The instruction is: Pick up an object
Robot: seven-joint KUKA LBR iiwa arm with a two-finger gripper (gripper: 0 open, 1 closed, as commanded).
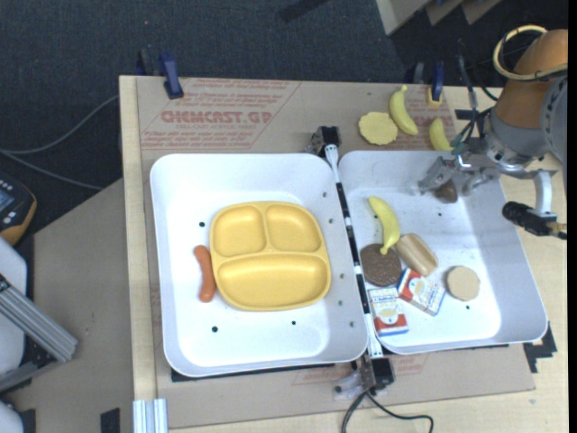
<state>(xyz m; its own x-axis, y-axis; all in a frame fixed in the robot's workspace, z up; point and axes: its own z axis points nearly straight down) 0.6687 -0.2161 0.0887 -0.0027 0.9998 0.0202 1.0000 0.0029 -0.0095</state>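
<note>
Brown object (446, 193), small, dark, lay at far end of right bin (518, 269), directly under gripper (444, 180). Touching or just above: unclear. Gripper's spread could not be told. Gripper hung tip-down, likely lined up for top grab. Object half hidden; long axis and heading unreadable. Arm (523, 115) crossed right bin's far right rim. Banana (386, 222), nearer right bin's left wall, lay free, long axis running far to near.
</note>
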